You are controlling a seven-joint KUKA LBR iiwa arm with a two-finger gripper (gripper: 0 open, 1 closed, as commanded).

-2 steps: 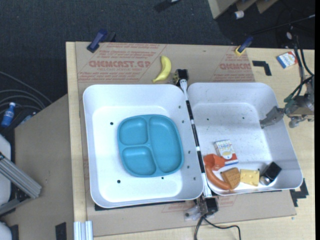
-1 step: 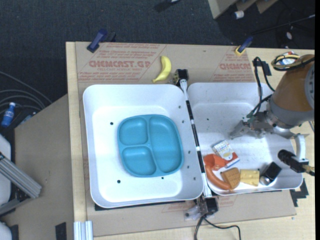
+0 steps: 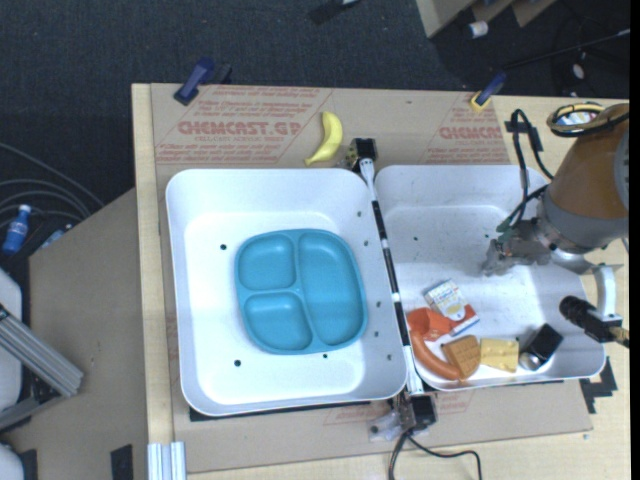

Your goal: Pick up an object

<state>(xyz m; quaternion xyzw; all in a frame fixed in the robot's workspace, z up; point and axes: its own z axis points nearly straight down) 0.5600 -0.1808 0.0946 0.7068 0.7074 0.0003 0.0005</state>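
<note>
two white bins (image 3: 200, 268), brown bench (image 3: 250, 118), dark carpet (image 3: 100, 28)

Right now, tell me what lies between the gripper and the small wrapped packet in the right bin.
In the camera view, bare white floor of the right bin separates the gripper from the small wrapped packet.

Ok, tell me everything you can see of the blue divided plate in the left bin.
The blue plate is a light blue rounded rectangle, apparently matte plastic, moulded into three compartments: two smaller ones on its left half and one long one on its right. It lies flat, right side up, turned slightly askew, near the middle of the left bin. Nothing lies in its compartments, and it touches only the bin floor. The gripper is over the right bin, well apart from it.
</note>
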